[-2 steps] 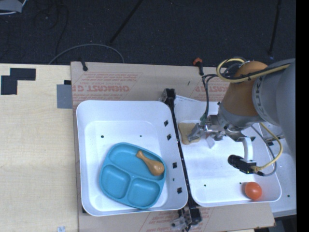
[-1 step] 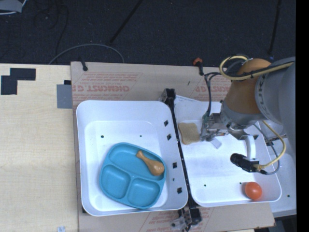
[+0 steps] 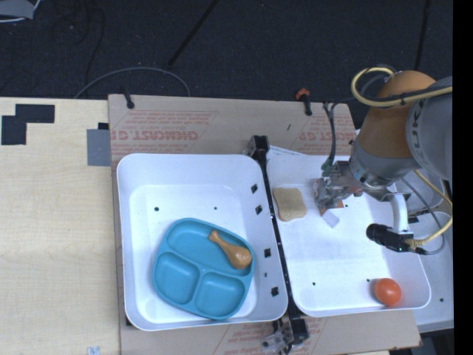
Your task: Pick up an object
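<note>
The grey arm with its orange band reached in over the right-hand shallow white plastic bin point(image 3: 414, 302), and its two-finger gripper point(image 3: 329, 198) hung low above that bin's upper middle floor. Whether it was clenched or released could not be told from this slanted view; nothing could be seen between its tips. A small pale scrap point(image 3: 331, 219) lay on the floor just below the gripper.

Just beside the gripper, toward the divider between the bins, lay a tan, squarish piece shaped like a slice of bread point(image 3: 290, 203), flat on the bin floor and apart from the gripper. A small round orange-red ball, like a tomato point(image 3: 387, 291), sat well away from the gripper in that bin's near corner. A black cable fitting point(image 3: 389, 237) with yellowish hoses hung off the arm between the gripper and the ball.

Across the divider, well apart from the gripper, the left white bin point(image 3: 140, 198) held a blue three-compartment plastic plate point(image 3: 185, 279). A tan toy drumstick point(image 3: 230, 250) rested across the plate's upper edge, on the side nearer the gripper.

Both bins sat on a brown cardboard sheet point(image 3: 192, 128) with red printing, laid on a pale wooden bench point(image 3: 52, 220). Beyond the bench, far from the gripper, dark carpet point(image 3: 222, 35) was crossed by loose cables.
</note>
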Available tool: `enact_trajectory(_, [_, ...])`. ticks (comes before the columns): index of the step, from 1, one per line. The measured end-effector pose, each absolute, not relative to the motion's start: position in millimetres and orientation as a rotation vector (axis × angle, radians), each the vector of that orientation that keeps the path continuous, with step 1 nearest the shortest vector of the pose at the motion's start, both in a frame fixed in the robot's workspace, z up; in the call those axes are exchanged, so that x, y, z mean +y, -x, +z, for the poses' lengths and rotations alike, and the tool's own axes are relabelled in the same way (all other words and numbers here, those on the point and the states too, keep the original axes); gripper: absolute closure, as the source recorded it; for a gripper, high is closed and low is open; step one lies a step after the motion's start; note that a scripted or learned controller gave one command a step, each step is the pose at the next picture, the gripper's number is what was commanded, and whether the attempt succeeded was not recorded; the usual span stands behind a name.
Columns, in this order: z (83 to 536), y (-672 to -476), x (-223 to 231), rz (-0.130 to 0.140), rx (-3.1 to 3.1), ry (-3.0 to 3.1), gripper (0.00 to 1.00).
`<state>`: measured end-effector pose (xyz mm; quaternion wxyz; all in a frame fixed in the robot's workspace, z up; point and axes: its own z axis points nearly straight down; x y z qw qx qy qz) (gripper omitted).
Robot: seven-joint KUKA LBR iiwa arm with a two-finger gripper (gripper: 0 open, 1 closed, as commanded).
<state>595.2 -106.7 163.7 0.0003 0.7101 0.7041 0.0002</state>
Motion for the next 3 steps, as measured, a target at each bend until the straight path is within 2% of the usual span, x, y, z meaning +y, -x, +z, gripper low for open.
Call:
enact_trajectory(1, [206,-595.5,-108,0.001,2.220,-2.223,1.00])
enact_trajectory(3, [218,-606.7,-13,-0.002,2.227,-2.220,1.00])
